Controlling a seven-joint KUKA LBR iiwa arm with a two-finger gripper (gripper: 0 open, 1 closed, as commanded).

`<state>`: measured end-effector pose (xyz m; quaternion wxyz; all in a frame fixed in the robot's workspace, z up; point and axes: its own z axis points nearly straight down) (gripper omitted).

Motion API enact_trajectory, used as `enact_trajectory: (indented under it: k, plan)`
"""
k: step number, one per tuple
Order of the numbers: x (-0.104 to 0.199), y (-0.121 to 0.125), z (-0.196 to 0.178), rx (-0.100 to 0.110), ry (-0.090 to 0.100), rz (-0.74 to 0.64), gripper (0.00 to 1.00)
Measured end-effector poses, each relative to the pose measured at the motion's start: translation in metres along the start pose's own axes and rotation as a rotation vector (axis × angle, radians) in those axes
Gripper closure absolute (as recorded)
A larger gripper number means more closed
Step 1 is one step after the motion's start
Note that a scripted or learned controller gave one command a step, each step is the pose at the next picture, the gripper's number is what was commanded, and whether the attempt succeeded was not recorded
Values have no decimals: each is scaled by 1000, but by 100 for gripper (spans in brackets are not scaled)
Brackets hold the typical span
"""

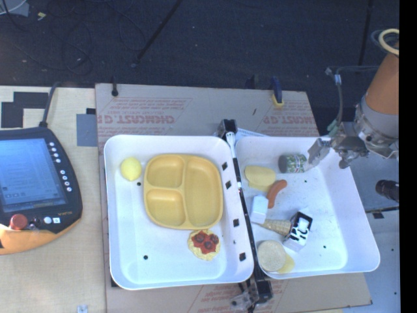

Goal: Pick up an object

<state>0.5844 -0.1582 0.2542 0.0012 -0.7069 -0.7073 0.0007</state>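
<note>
The right bin (355,240) holds a small green-grey can (292,163) on its side, a pale yellow lump (259,175), an orange sausage (277,190), a white block (259,207), an ice-cream cone (279,226), a black-and-white box (300,228) and a round beige biscuit (272,255). My gripper (331,155) hangs over the bin's upper right part, just right of the can. Its fingers (316,152) stand open with nothing between them.
The left bin (124,253) carries a yellow divided plate (182,190), a lemon (131,169) and a small tart with red topping (204,244). A control tablet (32,181) lies on the bench at far left. A ridge (236,194) separates the bins.
</note>
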Motion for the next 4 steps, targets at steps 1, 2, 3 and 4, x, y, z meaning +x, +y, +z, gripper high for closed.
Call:
enact_trajectory:
  k: [1,2,3,4]
  plan:
    - [40,13,138,12,4,-2,0]
    - [42,6,166,-2,0,2,0]
    - [42,7,154,-1,3,5,100]
    - [108,-18,61,-7,2,-6,100]
